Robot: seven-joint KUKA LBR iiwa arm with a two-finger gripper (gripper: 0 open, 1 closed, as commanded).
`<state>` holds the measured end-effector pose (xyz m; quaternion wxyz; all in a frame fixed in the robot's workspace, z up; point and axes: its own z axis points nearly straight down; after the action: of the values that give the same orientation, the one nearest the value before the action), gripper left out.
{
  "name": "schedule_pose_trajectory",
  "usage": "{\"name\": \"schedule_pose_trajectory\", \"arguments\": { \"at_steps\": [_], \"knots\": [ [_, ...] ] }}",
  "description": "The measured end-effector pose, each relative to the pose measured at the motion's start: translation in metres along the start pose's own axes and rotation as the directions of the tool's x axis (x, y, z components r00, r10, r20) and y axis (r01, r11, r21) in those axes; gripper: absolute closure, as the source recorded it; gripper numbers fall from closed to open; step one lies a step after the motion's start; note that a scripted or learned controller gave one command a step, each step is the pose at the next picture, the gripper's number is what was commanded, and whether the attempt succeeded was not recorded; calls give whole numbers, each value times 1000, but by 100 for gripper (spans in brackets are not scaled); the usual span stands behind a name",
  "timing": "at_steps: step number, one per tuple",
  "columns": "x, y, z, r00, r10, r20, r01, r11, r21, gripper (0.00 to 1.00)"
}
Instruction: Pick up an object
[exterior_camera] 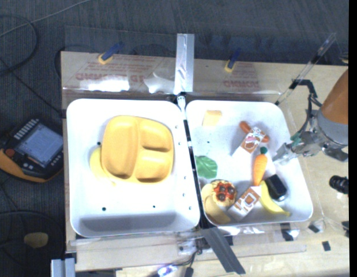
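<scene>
the gripper [284, 153] is seen at the right bin's [224, 109] right edge; its opening cannot be told. the carrot [259, 167], lying just left, is stood lengthwise up the bin.

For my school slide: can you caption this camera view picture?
Robot gripper hovers at the right bin by a toy carrot; a yellow tray fills the left bin.

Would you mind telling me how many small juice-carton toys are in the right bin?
2: one carton near the bin's upper right, beside the carrot; another carton at the lower edge, by the banana. Others might be hidden.
</scene>
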<state>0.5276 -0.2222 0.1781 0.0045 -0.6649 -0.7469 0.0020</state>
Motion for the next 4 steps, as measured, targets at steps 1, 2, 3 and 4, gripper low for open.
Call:
{"name": "schedule_pose_trajectory", "arguments": {
  "at_steps": [1,2,3,4],
  "knots": [
    [47,33,83,991,132,4,-132,991,-7,100],
    [55,120,43,992,126,6,-126,992,-3,100],
    [15,137,54,999,-37,-22,38,998,39,100],
    [77,150,-39,999,-49,6,49,999,-4,100]
  ]
}}
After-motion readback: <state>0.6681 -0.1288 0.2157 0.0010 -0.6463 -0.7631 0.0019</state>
